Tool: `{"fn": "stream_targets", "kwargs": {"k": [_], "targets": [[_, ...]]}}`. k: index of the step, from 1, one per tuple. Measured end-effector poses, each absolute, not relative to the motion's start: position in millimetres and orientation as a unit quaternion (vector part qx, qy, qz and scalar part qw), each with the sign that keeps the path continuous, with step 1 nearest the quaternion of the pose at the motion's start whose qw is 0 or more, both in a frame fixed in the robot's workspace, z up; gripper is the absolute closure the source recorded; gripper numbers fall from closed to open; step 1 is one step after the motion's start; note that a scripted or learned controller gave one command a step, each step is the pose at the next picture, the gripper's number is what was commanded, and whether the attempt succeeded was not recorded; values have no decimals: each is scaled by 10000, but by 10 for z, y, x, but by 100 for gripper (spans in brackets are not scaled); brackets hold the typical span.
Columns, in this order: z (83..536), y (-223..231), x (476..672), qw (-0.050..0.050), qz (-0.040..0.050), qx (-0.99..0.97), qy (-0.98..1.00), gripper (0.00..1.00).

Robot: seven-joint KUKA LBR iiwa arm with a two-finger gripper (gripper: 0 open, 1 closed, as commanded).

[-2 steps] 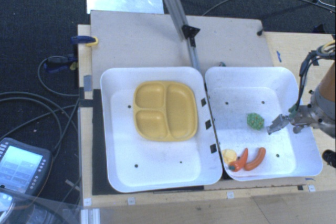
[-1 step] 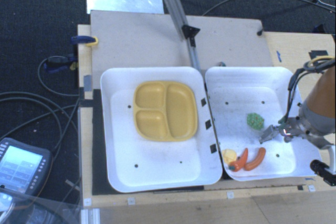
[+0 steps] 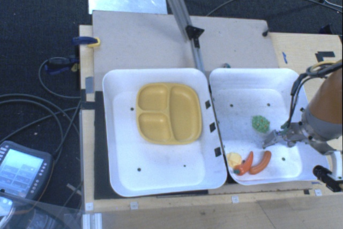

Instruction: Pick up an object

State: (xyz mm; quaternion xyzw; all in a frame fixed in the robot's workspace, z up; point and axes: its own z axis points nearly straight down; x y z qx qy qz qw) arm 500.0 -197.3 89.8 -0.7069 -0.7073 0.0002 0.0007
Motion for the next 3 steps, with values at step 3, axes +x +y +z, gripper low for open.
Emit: {"fn": "stream_targets", "kwargs": {"k": [3], "targets": [[2121, -2034, 5093, -45, -19, -7049, -7093, 100]]}}
